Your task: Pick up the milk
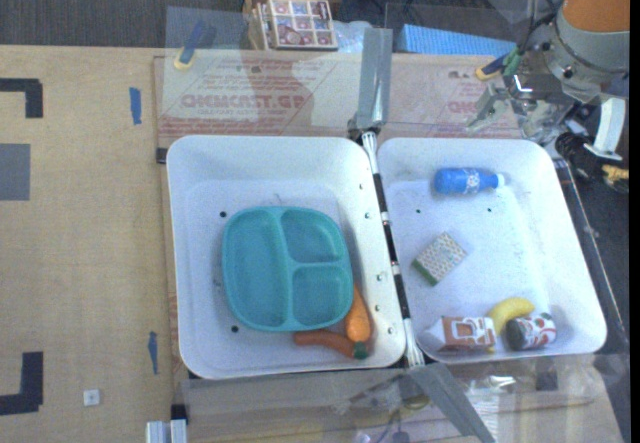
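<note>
Up at the far right corner, the gripper (510,96) hangs above the back rim of the right bin (570,231), apart from everything in it; its thin fingers (487,111) look spread with nothing between them. The milk carton (466,333) lies on its side at the near edge of that bin, just beside a banana (511,311) and a small can (530,331). A blue bottle (465,180) and a green sponge (439,258) lie farther back. The left bin (200,171) holds a teal divided plate (287,268) and a carrot (357,319).

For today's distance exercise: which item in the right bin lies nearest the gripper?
The blue bottle, lying near the bin's far edge, closest to the gripper; the others lie nearer the camera.
</note>
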{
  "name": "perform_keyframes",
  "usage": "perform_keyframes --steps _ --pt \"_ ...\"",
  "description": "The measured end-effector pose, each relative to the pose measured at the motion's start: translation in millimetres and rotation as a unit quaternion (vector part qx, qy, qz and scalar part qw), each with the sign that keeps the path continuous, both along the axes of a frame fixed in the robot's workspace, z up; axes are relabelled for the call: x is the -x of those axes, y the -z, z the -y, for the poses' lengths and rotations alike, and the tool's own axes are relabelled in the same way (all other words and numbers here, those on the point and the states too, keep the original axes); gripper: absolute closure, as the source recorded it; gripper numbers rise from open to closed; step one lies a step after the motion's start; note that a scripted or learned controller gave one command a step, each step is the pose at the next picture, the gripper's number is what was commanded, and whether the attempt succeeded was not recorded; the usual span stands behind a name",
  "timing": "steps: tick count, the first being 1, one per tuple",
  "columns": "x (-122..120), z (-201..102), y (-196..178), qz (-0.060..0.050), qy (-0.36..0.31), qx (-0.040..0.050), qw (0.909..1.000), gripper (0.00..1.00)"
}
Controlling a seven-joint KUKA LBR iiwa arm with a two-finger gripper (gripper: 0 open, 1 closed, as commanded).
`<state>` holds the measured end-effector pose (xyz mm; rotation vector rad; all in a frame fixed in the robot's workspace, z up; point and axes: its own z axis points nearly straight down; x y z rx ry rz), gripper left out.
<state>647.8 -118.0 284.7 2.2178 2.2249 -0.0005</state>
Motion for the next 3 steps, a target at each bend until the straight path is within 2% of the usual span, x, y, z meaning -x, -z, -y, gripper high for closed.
perform_keyframes --steps 1,2,3 --pt "36 -30 100 -0.002 0.121 -0.0005 0.9927 0.0" --pt "111 -21 182 0.006 0.016 -0.0011 0.9998 0.0" --pt "138 -12 150 0.0 -0.012 -0.0003 0.9999 0.0"
